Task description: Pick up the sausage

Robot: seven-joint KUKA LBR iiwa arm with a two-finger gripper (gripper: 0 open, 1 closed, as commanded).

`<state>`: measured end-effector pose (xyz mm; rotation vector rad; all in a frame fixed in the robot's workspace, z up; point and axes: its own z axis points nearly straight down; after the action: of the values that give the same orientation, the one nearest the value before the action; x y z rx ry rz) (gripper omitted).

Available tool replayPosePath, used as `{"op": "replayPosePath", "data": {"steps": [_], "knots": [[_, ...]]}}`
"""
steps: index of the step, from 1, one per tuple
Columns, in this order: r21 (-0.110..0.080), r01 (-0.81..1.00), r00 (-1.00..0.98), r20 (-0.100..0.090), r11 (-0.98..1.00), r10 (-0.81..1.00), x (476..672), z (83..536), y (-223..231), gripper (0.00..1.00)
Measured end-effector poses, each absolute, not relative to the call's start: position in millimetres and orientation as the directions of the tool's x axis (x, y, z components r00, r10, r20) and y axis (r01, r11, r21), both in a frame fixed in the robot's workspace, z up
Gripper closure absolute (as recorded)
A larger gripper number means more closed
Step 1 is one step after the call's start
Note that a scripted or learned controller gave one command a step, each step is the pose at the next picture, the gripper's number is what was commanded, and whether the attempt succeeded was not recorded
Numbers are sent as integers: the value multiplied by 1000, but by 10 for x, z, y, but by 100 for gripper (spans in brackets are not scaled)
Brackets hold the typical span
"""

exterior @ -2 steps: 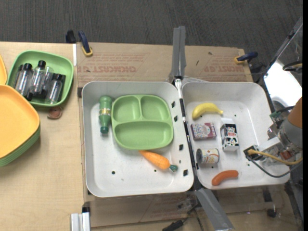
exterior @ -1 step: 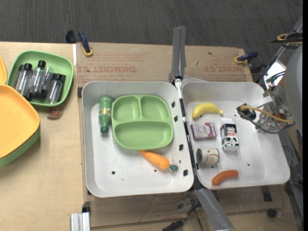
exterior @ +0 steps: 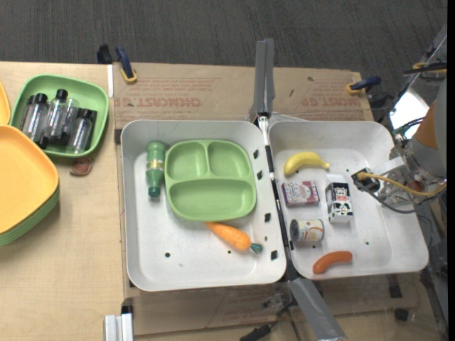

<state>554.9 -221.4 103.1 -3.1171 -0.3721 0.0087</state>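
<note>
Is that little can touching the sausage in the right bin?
Apart. The camera view shows the can lying up and to the left of the sausage, with a strip of white bin floor between them.

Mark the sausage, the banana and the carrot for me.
sausage (exterior: 332, 261), camera view, middle of its length
banana (exterior: 306, 163), camera view, middle of its curve
carrot (exterior: 230, 236), camera view, orange body

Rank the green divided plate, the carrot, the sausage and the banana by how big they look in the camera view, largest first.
1. green divided plate, by far the largest.
2. carrot.
3. banana and sausage: they look about alike, so I won't rank them.
</note>
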Motion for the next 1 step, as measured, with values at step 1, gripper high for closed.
{"op": "replayPosePath", "data": {"steps": [1], "knots": [[-5, 386, 923, -4, -923, 386, 5140, 1060, -2220, 100]]}}
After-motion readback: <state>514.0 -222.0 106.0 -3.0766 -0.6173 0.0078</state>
